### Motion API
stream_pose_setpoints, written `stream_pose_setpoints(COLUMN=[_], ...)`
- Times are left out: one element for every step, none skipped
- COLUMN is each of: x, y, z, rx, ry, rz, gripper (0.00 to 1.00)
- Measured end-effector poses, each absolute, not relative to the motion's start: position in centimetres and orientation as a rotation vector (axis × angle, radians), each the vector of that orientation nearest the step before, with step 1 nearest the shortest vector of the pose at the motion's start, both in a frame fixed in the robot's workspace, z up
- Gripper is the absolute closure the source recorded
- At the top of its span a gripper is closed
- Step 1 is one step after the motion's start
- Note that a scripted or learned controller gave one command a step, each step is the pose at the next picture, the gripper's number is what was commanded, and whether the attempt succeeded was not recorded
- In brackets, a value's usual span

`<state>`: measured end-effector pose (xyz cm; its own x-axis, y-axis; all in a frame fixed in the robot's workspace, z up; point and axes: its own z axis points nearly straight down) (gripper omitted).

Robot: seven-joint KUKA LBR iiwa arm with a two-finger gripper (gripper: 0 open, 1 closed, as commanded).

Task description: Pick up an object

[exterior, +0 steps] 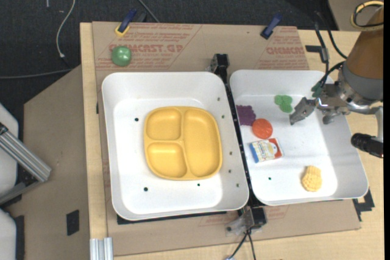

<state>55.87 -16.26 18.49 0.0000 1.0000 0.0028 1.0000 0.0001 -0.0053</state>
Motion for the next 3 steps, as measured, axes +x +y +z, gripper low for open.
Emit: stream_pose_setpoints(x=[55.2, 55.5, 55.4], y=[-16.1, -16.2, -16.1], z=[12.3, 8.8, 9.7], rx=[-2.216, -2.223, -2.222], ry=[-2.216, -2.222, -2.221], rz=[0.005, -0.004, -0.002], gripper=[0.0, 0.0, 1.0])
